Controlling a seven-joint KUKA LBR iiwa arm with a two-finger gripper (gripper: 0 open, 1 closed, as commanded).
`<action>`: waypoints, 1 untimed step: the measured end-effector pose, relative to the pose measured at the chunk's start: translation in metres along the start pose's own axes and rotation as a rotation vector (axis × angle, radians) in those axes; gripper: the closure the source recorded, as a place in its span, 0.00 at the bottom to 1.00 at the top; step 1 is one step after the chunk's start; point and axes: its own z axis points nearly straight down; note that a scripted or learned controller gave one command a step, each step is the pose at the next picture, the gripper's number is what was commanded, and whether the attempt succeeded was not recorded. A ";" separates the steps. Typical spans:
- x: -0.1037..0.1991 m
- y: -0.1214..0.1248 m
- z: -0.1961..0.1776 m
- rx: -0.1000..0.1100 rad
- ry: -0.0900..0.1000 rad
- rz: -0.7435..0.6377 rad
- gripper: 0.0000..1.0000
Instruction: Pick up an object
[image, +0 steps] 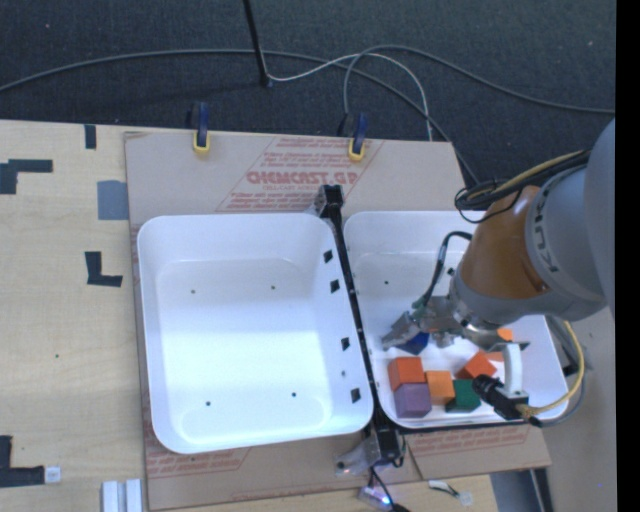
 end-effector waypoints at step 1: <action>0.001 0.002 -0.014 -0.007 0.000 -0.002 1.00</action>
